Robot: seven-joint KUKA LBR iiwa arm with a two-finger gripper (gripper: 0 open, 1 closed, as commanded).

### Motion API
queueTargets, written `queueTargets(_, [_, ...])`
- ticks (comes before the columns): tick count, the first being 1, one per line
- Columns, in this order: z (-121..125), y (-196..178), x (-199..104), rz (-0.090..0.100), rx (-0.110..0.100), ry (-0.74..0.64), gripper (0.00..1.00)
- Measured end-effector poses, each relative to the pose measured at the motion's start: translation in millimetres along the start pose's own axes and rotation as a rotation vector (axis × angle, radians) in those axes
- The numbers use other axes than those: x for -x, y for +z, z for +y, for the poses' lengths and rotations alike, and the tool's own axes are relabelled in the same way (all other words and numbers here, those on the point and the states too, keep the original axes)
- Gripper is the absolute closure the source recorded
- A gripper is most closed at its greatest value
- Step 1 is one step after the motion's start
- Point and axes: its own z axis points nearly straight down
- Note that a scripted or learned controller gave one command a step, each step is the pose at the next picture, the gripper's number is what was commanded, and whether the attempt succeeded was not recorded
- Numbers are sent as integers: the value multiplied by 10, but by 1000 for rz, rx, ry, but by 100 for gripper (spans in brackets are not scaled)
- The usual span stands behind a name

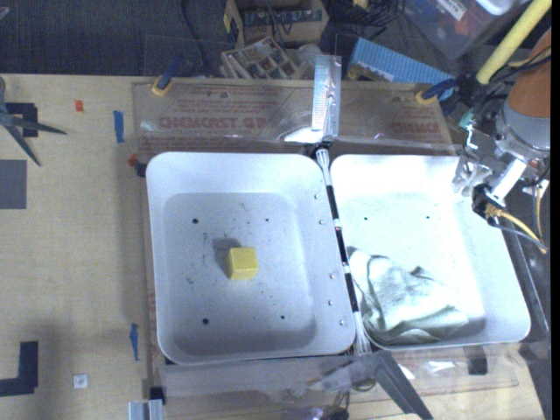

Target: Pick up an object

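A small yellow block (242, 262) lies near the middle of the left bin (175, 191). A crumpled pale cloth (407, 303) sits in the front left part of the right bin (411, 191). My gripper (472, 175) hangs at the right bin's far right edge, raised above the rim. It is well away from both the cloth and the block. Nothing is seen in its grasp.
A clear plastic wall (289, 116) runs along the back of both bins. A metal divider (337, 234) with bolts separates the two bins. Cables and boxes clutter the area behind the bench.
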Motion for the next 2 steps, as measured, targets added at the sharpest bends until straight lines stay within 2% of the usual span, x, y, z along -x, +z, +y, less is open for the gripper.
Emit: queueTargets(2, [-74,-414,-423,1,4,398,100])
